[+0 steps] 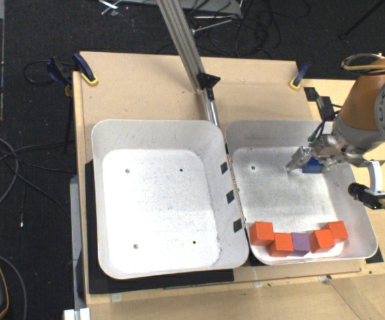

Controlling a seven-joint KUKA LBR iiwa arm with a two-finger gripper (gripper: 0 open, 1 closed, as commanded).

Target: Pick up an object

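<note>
**Over the right bin, gripper on a blue block**

Toward the far right part of the right bin (245, 179), I see my gripper (307, 162) low over the floor with a small blue block (311, 167) between its fingers, so I read it as grasping that block. Along this bin's near edge sit four orange blocks (262, 233) and a purple block (300, 243) in a row. Beside it lies the left bin (105, 145).
</note>
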